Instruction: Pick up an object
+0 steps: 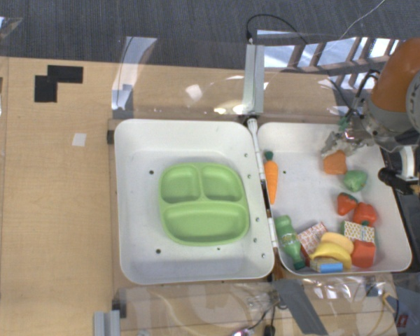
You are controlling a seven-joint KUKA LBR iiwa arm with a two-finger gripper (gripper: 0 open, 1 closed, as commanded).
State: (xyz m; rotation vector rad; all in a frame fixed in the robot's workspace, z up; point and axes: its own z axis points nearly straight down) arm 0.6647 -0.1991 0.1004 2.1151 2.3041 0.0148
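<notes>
Orange plastic lump (334,163) sits right under the gripper (344,140), in the right bin (304,142), far corner. Looks like toy food, prob. hollow plastic: light, stiff, smooth, so it could squirt out sideways if pinched off-centre. Best hold, I'd say, is across its middle w/ both sides square to the pads, not on the rounded top.

Gripper hangs just above and touching or nearly touching the lump; can't tell which, and can't tell if it's apart or together, the tips are a blur of metal.

Just below the gripper, toward the camera: green round piece (355,180), then two red ones (357,208). Further on, at the near edge, a banana (334,247), a patterned block (310,235) and a green bottle (288,233). Off to the gripper's side by the divider, a carrot (271,177). All the same sort of light, slick toys. Other bin (136,257) holds a green divided plate (203,203), well apart from the gripper.
</notes>
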